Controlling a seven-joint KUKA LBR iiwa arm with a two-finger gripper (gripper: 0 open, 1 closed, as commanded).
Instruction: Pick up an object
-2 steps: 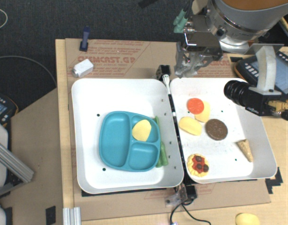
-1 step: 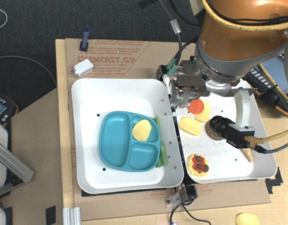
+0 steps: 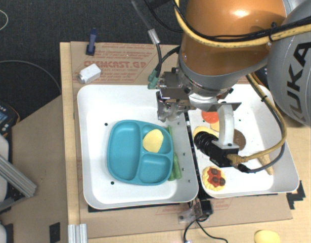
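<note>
My gripper (image 3: 166,110) hangs below the big orange wrist band, over the right edge of the left bin (image 3: 94,110), just above the blue plate's far right corner. The blue divided plate (image 3: 127,156) lies in that bin with a yellow, lemon-like piece (image 3: 153,140) in its upper right compartment. A thin green pod (image 3: 174,167) lies along the plate's right rim. Nothing shows in the gripper's grasp. The arm hides part of the right bin (image 3: 276,151).
In the right bin lie a red-orange piece (image 3: 211,117), a yellow item (image 3: 200,134), a brown disc (image 3: 239,138) and a pale slice with red dots (image 3: 214,178). A black cable fitting (image 3: 216,152) hangs over them. A white block (image 3: 89,73) sits on the cardboard behind.
</note>
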